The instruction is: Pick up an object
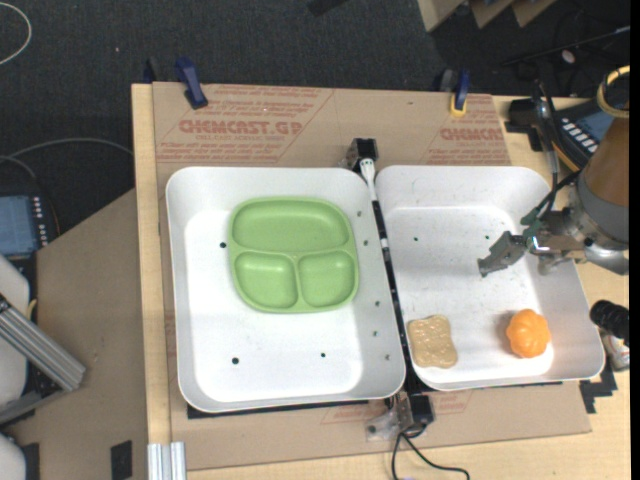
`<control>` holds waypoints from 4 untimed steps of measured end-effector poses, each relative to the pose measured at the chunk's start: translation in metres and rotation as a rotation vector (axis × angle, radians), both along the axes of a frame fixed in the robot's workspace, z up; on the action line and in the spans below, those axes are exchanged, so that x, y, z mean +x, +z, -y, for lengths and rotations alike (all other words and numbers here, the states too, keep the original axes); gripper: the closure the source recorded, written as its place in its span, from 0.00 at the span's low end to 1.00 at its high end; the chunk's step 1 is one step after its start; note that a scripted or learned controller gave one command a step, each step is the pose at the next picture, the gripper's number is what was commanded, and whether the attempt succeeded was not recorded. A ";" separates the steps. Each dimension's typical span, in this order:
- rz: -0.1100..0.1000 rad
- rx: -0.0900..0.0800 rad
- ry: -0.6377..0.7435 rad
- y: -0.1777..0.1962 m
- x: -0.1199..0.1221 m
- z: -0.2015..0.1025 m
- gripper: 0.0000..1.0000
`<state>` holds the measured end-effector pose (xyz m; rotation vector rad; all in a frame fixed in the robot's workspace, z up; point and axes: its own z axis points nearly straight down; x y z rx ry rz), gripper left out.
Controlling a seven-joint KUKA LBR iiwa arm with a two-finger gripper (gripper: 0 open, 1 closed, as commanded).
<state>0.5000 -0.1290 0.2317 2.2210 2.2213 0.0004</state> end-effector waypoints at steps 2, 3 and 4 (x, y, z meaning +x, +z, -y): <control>0.005 -0.003 0.000 0.067 -0.012 0.074 1.00; -0.001 0.000 0.003 -0.053 0.060 0.095 1.00; 0.004 -0.002 0.003 -0.118 0.117 0.094 1.00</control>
